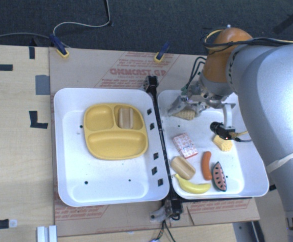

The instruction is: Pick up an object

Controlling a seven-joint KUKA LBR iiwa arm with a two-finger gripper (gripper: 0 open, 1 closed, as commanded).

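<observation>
While the gripper (188, 106) hangs low in the right bin (243, 161), close to the wall it shares with the left bin (70, 135), the step in hand reads as the approach to a grasp. Item nearest the tool: one tan wafer piece (186, 115), lying on the bin floor directly under the tool's tip and touching or almost touching it; likely target. State of the tool: whether it is spread or closed cannot be told, and nothing is seen lifted off the floor. Other contents, right bin: pink checked packet (185, 145), mid-floor; bun (182, 167) and banana (193, 186), near the front wall, just beside each other; orange sausage (206, 165); watermelon slice (219, 176); yellow cube (223, 144), towards the arm's side. Contents, left bin: yellow divided plate (116, 142), one brown piece (125, 117) in its small right-hand compartment. Next move, as judged: close squarely on the wafer, then raise it straight; a flat, thin piece may slip.
</observation>
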